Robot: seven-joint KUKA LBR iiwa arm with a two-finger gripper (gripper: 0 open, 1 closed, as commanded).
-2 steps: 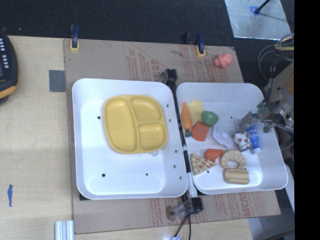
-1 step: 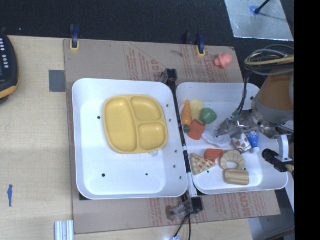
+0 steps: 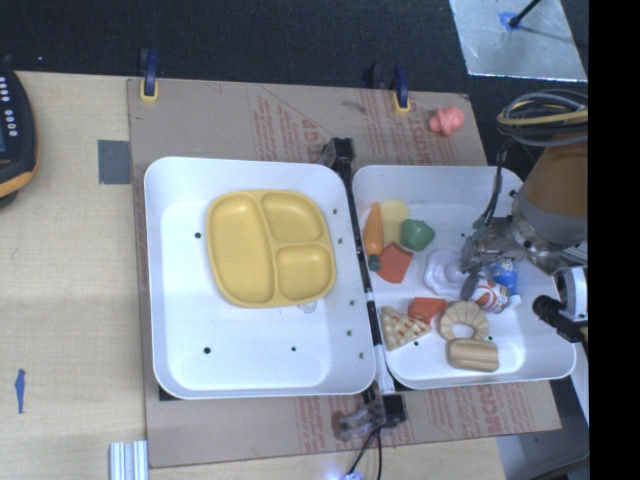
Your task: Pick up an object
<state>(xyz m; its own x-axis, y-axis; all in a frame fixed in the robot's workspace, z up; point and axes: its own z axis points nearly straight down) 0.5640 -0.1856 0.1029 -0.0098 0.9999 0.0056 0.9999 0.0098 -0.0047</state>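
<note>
Toys in bin on cardboard

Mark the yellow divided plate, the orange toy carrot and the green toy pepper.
yellow divided plate (image 3: 240,243): camera view, large left compartment.
orange toy carrot (image 3: 373,230): camera view, mid-body.
green toy pepper (image 3: 416,234): camera view, top surface.

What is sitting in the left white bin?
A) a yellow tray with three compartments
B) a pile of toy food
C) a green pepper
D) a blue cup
A: the yellow divided tray lies alone in the left bin, while the toy food, such as the carrot, sits in the right bin.
</note>
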